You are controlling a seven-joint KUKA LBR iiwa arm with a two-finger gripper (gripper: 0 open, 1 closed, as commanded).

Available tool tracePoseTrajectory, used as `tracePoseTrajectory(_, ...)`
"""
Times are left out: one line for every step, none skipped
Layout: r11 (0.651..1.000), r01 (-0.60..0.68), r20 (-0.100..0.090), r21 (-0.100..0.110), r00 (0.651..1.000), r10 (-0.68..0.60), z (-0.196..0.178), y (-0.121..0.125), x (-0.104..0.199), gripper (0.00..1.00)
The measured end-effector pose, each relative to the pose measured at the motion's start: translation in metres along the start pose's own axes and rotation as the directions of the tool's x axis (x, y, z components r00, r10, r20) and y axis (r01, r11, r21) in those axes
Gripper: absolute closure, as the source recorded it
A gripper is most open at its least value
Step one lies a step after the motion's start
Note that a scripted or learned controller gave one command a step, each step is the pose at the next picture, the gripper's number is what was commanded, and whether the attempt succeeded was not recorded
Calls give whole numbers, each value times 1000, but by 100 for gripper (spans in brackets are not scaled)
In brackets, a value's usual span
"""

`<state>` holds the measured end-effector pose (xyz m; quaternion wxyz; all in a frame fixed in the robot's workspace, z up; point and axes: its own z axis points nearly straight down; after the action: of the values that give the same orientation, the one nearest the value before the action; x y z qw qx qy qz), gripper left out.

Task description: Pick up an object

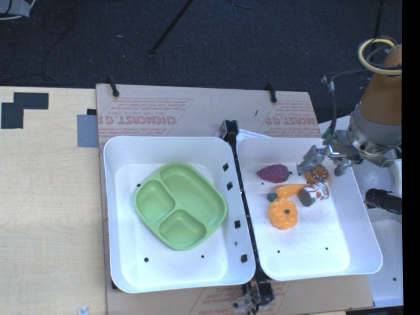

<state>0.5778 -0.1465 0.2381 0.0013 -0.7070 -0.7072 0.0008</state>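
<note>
Overhead slanted view of the bench (46, 195), which carries two shallow white bins side by side on a cardboard sheet (197, 113). The left bin (125, 261), at centre frame, holds a green divided plate (180, 205) with three compartments. The right bin (328, 258) holds a cluster of small objects in its upper half: a purple fruit-like piece (273, 172), an orange carrot-shaped piece (290, 191) just below it, an orange pumpkin (283, 214) below that, and a small brown-and-white item (316, 184) beside a grey piece (306, 198) to their right. The arm (380, 104) enters at the right of the frame. Its gripper (323, 161) stands over the upper right of the right bin, near the brown-and-white item; jaws spread apart, with nothing between them.
</note>
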Motion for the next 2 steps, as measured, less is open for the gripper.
tracePoseTrajectory(1000, 0, -1, 6, 1000, 0, 63, -6, 0, 0)
tracePoseTrajectory(1000, -2, 0, 2, 1000, 2, 109, -4, -8, 0)
